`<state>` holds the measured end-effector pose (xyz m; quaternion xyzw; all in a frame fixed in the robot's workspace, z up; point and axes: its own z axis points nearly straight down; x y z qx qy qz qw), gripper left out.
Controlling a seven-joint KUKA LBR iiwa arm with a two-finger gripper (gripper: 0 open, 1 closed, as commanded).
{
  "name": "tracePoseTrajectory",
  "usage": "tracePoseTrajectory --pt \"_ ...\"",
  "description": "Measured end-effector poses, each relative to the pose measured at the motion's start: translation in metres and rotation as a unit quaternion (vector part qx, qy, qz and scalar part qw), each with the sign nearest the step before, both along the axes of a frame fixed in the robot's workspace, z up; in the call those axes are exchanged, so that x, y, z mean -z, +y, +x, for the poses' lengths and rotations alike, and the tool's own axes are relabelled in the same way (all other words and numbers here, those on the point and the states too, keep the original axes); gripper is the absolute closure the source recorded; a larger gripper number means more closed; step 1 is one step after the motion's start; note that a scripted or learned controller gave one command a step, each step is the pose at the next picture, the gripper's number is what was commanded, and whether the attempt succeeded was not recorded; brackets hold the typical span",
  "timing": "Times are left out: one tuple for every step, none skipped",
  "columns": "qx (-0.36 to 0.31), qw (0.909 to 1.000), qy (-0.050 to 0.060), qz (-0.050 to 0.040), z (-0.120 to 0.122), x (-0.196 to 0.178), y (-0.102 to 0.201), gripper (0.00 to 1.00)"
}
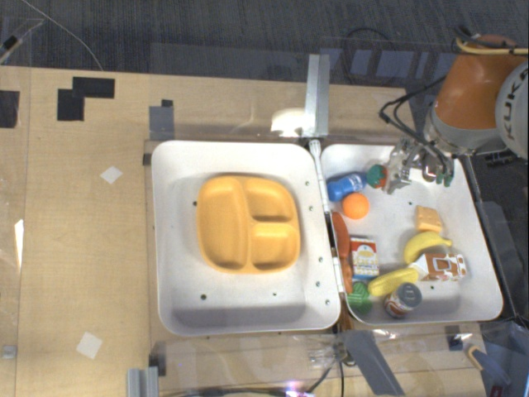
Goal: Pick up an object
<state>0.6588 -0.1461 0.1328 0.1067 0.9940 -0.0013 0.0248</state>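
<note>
Two bins sit side by side: the left bin (165,222) holds a divided tray (248,222) at its centre. In the right bin (483,246), a ball (355,207) lies left of the bananas (409,263), with a carton (364,257) just below the ball.

The arm (483,89) has a rounded orange band above a pale grey wrist shell, with part of dark lettering showing on the grey. Black cables loop beside it. The gripper (413,168) is a small metal assembly with green and red specks.
</note>
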Motion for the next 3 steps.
tracePoseTrajectory --pt "-0.002 1.0000 -0.006 -0.0010 0.003 -0.014 0.001 1.00" --pt "-0.003 0.9999 -0.012 -0.0019 0.006 -0.028 0.002 1.00" --pt "-0.005 0.9998 -0.018 -0.0029 0.009 -0.043 0.002 1.00"
